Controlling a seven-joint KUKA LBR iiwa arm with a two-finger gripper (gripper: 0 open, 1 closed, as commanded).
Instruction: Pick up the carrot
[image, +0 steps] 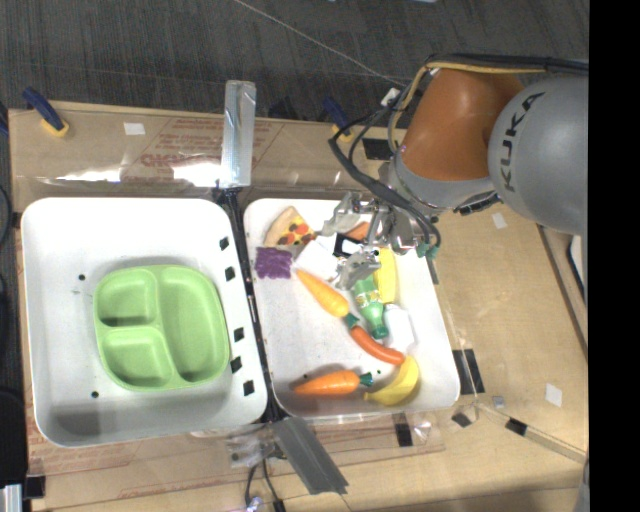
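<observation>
At the near edge of the right bin (300, 405) a carrot (325, 383) lies on its side, its tip just beside a banana (400, 382). Farther in lie an orange-red chilli (376, 345), a green bottle (368, 303) and a second carrot (322, 293). Beyond them sit a purple piece (273, 262) and a pizza slice (290, 229). The hand (362, 262) hovers over the bottle; whether it is open cannot be told. The left bin (45, 240) holds a green divided plate (160, 325).

"KUKA" lettering on grey arm (535, 150)
</observation>
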